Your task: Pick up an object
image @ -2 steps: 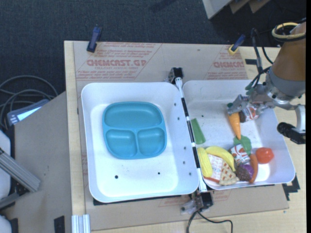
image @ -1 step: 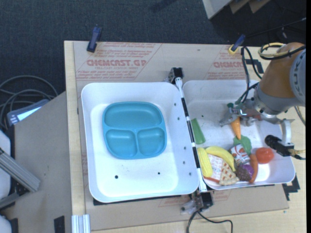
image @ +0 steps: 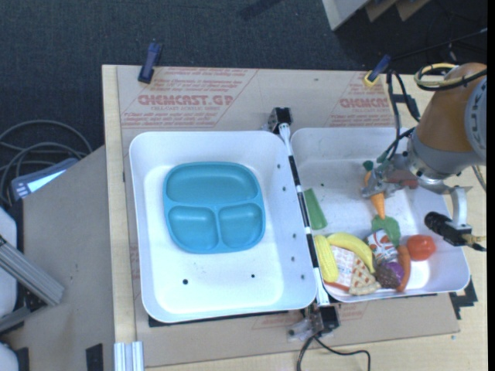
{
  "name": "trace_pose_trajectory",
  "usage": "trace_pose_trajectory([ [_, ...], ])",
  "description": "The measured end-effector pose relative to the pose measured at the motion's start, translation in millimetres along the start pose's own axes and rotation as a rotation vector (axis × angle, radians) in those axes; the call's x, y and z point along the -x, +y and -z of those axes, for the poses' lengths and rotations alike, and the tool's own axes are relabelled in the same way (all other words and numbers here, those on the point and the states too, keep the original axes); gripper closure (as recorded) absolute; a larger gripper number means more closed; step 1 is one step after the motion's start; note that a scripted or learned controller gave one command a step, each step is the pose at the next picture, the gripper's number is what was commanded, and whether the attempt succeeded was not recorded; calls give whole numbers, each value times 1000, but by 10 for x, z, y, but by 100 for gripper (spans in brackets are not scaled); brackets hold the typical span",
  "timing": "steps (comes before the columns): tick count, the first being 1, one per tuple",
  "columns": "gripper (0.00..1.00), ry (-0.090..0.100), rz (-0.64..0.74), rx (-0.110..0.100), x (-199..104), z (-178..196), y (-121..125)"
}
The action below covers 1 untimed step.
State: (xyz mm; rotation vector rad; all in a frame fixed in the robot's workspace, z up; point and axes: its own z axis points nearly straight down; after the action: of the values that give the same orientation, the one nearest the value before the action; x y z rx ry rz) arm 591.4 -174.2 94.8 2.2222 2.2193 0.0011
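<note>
My gripper [image: 377,182] hangs over the right bin [image: 340,154], low near its middle right. Just beneath its tip lies a small orange carrot [image: 378,204], pointing toward the front; the gripper's tip touches or overlaps the carrot's top end, and I cannot tell whether it grips it. Toy foods are piled at the bin's front: a green leafy piece [image: 386,227], a red tomato [image: 420,246], a banana [image: 352,245], a corn cob [image: 326,258], a pizza slice [image: 357,273] and a purple piece [image: 390,270]. A green strip [image: 313,208] lies along the bin's left wall.
The left bin [image: 147,176] holds a blue divided plate [image: 213,206]. The grey and orange arm [image: 448,122] comes in from the right over the right bin's far corner. A black part [image: 446,228] sticks out at that bin's right rim.
</note>
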Motion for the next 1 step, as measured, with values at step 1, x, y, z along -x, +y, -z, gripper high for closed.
trace_pose_trajectory([
  [1, 100, 3, 2, -10, -740, -106, 348],
])
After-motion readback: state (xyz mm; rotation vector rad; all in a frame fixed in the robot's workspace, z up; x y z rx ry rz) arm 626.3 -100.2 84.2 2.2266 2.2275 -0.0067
